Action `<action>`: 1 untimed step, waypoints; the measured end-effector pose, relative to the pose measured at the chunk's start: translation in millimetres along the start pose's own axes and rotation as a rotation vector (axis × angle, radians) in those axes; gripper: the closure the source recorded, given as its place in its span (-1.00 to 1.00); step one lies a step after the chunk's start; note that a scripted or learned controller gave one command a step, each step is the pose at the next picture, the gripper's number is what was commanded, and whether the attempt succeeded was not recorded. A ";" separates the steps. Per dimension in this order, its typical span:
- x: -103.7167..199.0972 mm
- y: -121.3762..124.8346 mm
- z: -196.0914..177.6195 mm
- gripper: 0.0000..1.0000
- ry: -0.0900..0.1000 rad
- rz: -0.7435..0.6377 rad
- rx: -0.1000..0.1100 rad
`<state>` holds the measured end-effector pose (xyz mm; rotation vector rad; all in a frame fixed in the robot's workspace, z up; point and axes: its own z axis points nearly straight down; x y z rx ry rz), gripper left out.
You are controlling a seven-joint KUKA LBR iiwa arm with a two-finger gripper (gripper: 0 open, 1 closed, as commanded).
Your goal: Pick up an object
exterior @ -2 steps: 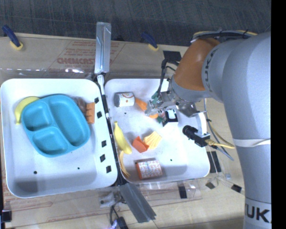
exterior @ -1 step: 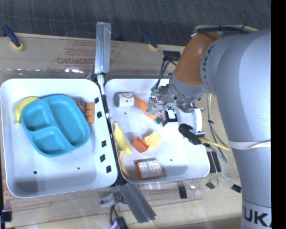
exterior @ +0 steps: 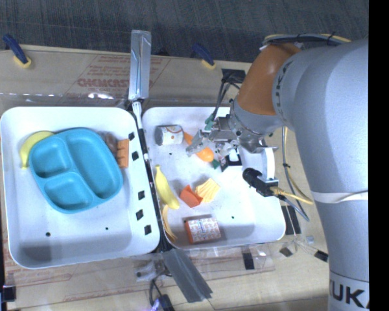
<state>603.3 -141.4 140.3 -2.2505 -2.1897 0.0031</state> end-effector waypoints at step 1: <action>3.9 7.3 50.2 -1.00 0.002 -0.097 0.004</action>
